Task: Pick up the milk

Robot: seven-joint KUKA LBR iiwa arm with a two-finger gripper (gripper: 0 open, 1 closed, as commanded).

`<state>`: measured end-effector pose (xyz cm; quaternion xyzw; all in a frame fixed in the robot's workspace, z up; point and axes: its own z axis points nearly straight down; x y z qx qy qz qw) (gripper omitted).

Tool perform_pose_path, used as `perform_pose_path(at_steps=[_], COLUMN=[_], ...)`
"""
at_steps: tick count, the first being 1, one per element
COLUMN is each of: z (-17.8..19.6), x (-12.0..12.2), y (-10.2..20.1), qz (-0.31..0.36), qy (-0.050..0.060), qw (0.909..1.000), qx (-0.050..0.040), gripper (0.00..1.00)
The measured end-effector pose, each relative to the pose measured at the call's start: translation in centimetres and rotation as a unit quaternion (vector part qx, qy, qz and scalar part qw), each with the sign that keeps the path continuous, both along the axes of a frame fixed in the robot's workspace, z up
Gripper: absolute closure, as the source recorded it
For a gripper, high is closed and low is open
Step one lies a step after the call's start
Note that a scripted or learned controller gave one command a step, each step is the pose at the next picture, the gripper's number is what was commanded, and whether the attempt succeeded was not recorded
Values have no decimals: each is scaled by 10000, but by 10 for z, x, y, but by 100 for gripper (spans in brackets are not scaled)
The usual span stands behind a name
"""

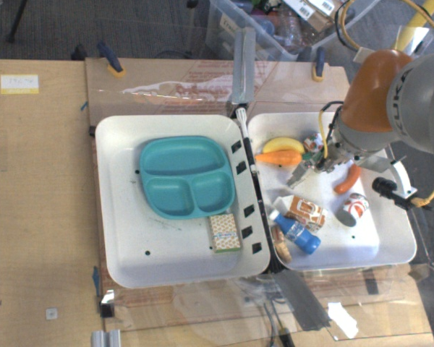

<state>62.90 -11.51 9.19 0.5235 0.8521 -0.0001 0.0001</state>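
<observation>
The arm was grey and rounded, with a broad orange band above the wrist. Yellow and black cables looped over it, and its hand was dark metal.

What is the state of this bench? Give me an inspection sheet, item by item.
Surface: left bin and right bin, both white, side by side on a wooden bench.
Job's things: small orange-and-white carton, probably the milk, lying in the right bin.
Clutter: teal plate and patterned box in the left bin; banana, blue bottle and red-and-white can in the right bin.
Grippers: hand over the right bin beside the banana, apart from the carton.
Cables: yellow and black cables loop above the arm.
Surroundings: clear tub of oddments behind the bins.
</observation>
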Motion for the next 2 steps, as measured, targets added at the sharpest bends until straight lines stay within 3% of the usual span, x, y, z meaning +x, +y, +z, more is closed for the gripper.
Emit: perform_pose_path(at_steps=[1,2], z=[24,-2], x=[-105,-145], y=[-37,-66], qz=[98,114], qy=[-34,-78], qw=[9999,9999], qx=[-12,-23], gripper=[0,0])
